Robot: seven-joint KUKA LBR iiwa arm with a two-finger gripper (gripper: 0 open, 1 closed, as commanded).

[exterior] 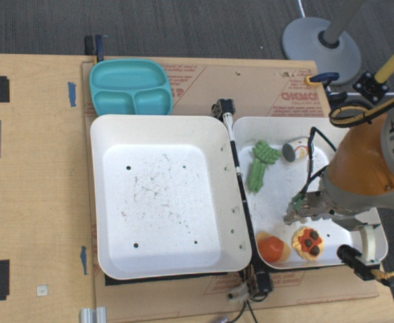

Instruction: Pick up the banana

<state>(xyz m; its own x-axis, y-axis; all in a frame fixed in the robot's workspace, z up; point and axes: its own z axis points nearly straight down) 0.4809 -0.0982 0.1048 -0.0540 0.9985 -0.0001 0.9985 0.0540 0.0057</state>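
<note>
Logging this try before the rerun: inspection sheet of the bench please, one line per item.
Surface: left bin with dark specks on its floor; right bin holds the toys.
Job's things: banana, nothing seen.
Clutter: green toy, tomato, small tart, grey-white item, all in the right bin; teal divided tray behind the left bin.
Grippers: gripper low over the right bin, beside the tart; finger state unclear.
Cables: black cable looping along the arm.
Surroundings: cardboard bench top, grey stand base on the carpet.
</note>
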